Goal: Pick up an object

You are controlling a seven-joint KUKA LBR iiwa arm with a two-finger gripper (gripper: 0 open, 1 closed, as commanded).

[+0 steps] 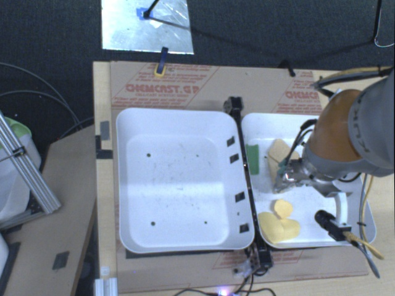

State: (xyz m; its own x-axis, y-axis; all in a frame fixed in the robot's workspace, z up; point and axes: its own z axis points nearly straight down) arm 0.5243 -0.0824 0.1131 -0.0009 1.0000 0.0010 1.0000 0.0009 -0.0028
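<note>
your pincer (285, 180) sits low inside the right-hand shallow white plastic bin (262, 123), at the end of the grey arm with the orange band (336, 134). you cannot tell from this view how wide it stands, and nothing shows between its tips, so don't count anything as held.

take the pincer as your landmark. just above and a little left of it lies a pale yellow wedge-shaped block (279, 149), close enough that it may be touching the pincer's housing. further left of the pincer, against the bin's left wall, stands a slim green rectangular piece (253, 158), its long axis running up and down the view. just below the pincer lies a small round yellow piece (283, 209), and below that a larger pale yellow soft-looking lump (279, 228) near the bin's front edge.

the move likely turns on the wedge and the round piece being nearest. well left of the pincer is the other white bin (176, 119) on the cardboard-covered tabletop (185, 82).
</note>
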